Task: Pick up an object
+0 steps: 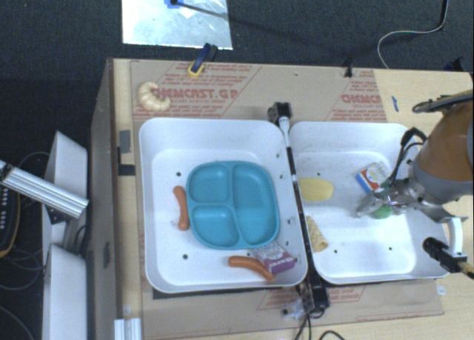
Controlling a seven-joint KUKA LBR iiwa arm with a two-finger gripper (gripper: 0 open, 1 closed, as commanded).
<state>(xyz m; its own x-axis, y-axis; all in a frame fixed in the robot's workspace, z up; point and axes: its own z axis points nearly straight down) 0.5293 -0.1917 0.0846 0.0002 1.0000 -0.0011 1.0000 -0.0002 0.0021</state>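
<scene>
In the right bin (348, 261), the jaws sit over a green object (383, 212); their spread can't be told.

Gripper (372, 206) low in right bin (348, 261), blue tray (232, 204) in left bin (159, 183)

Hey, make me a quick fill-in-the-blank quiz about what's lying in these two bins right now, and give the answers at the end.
1. The blue divided plate lies in the ____ bin of the view.
2. The gripper is low over the ____ bin of the view, next to a small green object.
3. The yellow item in the right bin lies near that bin's ____ wall.
4. Beside the plate's left edge lies one orange ____.

Missing words: left; right; left; sausage
</scene>
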